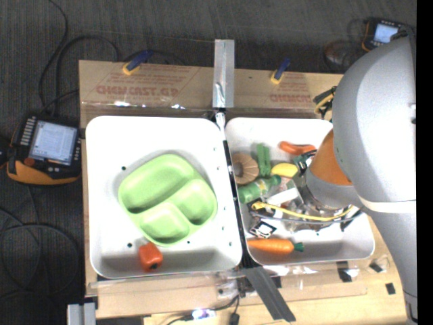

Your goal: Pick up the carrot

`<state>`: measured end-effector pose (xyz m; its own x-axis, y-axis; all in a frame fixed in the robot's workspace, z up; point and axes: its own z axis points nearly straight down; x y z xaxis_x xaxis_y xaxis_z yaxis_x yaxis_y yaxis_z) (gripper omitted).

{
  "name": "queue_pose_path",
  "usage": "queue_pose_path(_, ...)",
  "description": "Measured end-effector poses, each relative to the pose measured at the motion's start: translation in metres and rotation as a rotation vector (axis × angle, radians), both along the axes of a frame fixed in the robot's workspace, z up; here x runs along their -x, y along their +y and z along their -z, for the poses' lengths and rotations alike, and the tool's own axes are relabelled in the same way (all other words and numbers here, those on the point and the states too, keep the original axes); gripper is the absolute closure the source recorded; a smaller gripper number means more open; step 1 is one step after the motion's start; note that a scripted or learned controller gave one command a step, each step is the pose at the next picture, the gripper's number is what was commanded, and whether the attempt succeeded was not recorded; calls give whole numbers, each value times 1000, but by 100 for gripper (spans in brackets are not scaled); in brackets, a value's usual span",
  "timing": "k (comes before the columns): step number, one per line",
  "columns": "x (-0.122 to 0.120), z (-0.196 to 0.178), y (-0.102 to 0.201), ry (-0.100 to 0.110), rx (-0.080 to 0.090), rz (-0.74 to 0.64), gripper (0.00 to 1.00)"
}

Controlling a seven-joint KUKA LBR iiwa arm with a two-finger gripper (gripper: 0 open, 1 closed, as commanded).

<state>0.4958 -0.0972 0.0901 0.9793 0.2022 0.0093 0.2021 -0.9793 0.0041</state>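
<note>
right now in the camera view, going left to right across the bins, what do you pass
Orange pepper-like toy in the left bin → green divided tray → the wall between the bins → carrot along the near edge of the right bin → the grey arm reaching in from the right.

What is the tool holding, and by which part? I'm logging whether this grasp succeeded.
Cannot be told: the arm covers the tool's tip. The carrot lies on the floor of the right bin, near its front wall.
</note>
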Motion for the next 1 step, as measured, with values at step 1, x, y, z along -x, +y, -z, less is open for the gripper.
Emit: queue_pose_path(1, 8, 0, -59, -2, 0, -53, 100)
